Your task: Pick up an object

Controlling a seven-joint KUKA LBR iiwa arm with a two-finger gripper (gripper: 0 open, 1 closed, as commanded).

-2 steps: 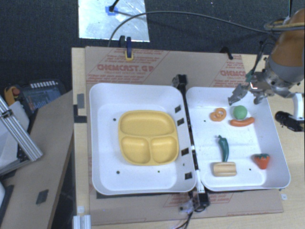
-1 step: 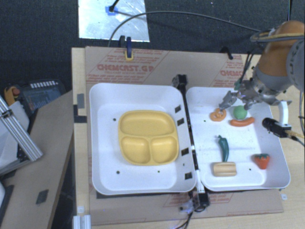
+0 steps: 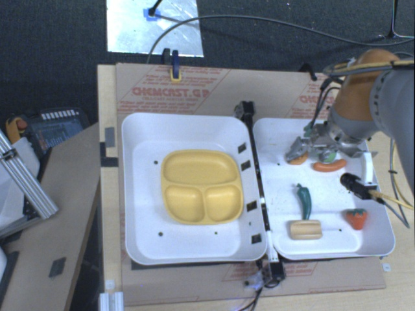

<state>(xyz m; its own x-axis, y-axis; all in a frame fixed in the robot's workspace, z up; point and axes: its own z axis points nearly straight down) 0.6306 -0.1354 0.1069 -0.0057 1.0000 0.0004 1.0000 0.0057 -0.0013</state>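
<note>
Grey hand [image 3: 305, 149] sits low in right bin [image 3: 376, 241], beside orange sausage [image 3: 329, 166]; finger state cannot be determined.

Dark carpet floor [image 3: 52, 31] behind table [image 3: 107, 193]. Shiny foil sheet [image 3: 154, 17] on floor, blue tape at its centre. Brown printed cardboard [image 3: 194, 89] over tabletop. Aluminium rail [image 3: 26, 180] at left, black cables [image 3: 272, 23] across floor.
</note>
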